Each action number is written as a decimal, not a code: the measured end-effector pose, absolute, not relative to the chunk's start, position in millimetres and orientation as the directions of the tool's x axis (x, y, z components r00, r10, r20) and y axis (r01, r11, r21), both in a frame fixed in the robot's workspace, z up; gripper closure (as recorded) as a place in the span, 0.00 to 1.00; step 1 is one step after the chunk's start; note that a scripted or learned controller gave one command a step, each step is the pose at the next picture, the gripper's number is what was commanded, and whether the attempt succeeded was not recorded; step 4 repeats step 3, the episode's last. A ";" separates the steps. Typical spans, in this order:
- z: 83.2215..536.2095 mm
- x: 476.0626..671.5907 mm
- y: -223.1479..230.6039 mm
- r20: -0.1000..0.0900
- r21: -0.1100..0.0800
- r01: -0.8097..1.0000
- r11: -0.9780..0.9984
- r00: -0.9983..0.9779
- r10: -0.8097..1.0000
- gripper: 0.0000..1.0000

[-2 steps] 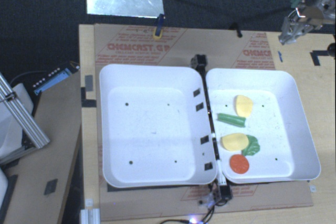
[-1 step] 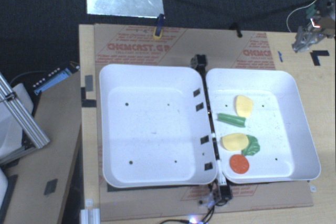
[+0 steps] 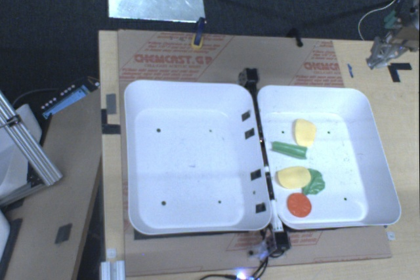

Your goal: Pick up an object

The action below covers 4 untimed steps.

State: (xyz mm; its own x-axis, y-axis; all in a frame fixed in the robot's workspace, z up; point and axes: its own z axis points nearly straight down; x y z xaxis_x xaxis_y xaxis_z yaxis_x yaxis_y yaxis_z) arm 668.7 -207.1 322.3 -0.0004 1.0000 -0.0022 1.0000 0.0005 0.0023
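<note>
The left bin (image 3: pixel 190 160) sits bare and white, so any pick has to come from its neighbour, the right bin (image 3: pixel 367 141), where five small pieces lie clustered toward the inner wall. Nearest that wall is a green stick (image 3: pixel 289 149), lying flat at a slight slant; just above and right of it rests a pale yellow piece (image 3: pixel 304 132), and below it a second yellow piece (image 3: pixel 293 176) touches a green leafy piece (image 3: pixel 314 182) on its right. A red disc (image 3: pixel 300 205) lies just below those two, near the front edge. They look like toy food, probably light, stiff plastic with smooth, somewhat slippery skin. The green stick seems the easiest target: narrow enough to span, lying apart from the rest, best taken across its short width at mid-length. The red disc looks flat and low, likely harder to get under. At the far right, up near the bench corner and well apart from the bins, hangs the gripper (image 3: pixel 384 56); whether it is spread or closed cannot be told at this size.
</note>
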 end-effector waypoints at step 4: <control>347.3 668.6 -207.2 -0.002 0.002 1.000 0.001 -0.001 1.000 1.00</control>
